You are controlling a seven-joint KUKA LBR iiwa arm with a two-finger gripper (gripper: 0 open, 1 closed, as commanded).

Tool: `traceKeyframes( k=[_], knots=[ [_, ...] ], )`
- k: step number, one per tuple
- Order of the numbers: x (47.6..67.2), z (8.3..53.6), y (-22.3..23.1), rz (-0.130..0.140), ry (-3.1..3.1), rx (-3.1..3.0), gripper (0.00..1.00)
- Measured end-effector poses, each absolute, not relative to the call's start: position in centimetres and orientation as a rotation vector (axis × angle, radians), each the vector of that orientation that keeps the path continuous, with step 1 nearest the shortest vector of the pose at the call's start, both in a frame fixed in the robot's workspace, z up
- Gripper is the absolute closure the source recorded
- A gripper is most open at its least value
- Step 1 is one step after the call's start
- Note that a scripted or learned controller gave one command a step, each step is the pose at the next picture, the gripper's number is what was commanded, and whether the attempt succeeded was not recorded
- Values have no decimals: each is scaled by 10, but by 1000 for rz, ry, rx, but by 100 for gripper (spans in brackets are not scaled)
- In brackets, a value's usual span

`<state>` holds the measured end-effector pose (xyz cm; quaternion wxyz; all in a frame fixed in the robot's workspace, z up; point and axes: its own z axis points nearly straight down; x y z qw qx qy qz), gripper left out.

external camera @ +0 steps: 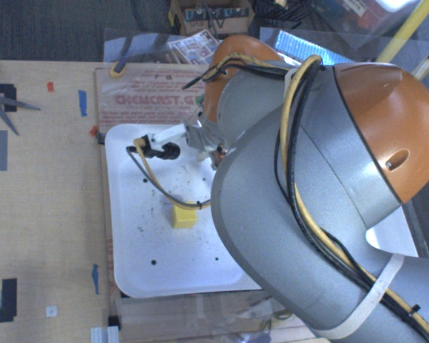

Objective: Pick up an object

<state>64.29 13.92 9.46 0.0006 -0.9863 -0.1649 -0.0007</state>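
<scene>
Fingers [206, 144], opening impossible to tell, sit apart from the yellow block [184, 216] lower in view.

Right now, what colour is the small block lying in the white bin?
The block is plain yellow; the camera view from above shows it best.

One yellow block [184, 216], one white bin [129, 263].

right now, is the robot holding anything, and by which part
Cannot be told: the arm blocks the view of what it may grip. The yellow block lies free on the white bin floor, so it at least is not held.
</scene>
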Motion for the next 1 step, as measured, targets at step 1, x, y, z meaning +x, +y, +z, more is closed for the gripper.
traceKeyframes(
  k=[1],
  knots=[
    [643,105,137,-3,-509,-3097,100]
  ],
)
